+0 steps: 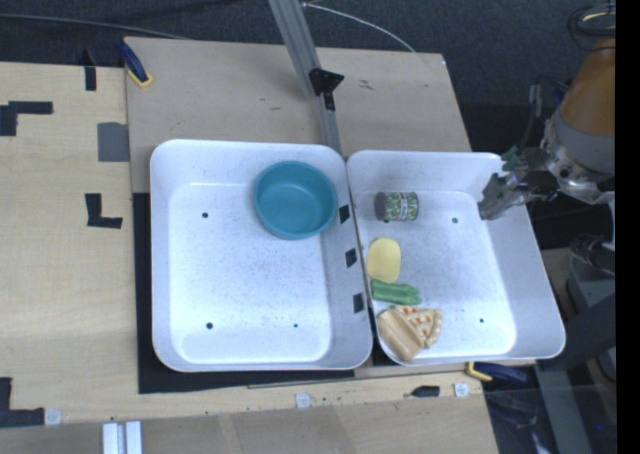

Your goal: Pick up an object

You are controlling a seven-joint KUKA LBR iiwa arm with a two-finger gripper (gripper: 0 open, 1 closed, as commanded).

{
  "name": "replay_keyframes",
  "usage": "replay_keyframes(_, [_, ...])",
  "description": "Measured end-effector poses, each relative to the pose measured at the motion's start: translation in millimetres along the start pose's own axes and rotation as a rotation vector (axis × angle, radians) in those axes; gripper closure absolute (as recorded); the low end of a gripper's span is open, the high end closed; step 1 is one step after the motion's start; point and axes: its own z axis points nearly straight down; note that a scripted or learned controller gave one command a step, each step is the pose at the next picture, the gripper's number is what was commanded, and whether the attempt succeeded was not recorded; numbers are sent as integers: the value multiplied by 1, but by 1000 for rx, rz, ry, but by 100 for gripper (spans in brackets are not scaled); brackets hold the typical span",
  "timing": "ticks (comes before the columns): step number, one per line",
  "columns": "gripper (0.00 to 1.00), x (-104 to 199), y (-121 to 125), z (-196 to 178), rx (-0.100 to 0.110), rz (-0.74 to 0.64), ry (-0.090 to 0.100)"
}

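Note:
The right bin point(500, 272) holds a small green-labelled can point(397, 206) lying on its side near the back, a yellow lemon-like piece point(384, 259), a green pod point(397, 293) and a tan waffle-like toy point(408, 330) at the front left. In the left bin point(200, 282) sits a blue bowl point(294, 199) at the back right. My gripper point(497, 200) hangs over the right bin's back right edge, well right of the can, with nothing seen in it.
A slanted grey metal pole point(296, 37) runs down to the gap between the bins. Black tape marks lie on the wooden bench point(60, 242) at the left. A blue and yellow clip point(136, 64) lies at the back left.

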Motion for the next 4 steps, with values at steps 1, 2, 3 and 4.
replay_keyframes(1, [100, 0, 0, -21, 2, 0, 1])
replay_keyframes(2, [100, 46, -17, -6, 6, -3, 2])
replay_keyframes(3, [100, 98, -25, 15, 6, -4, 2])
replay_keyframes(4, [100, 147, -34, 12, 6, -5, 3])
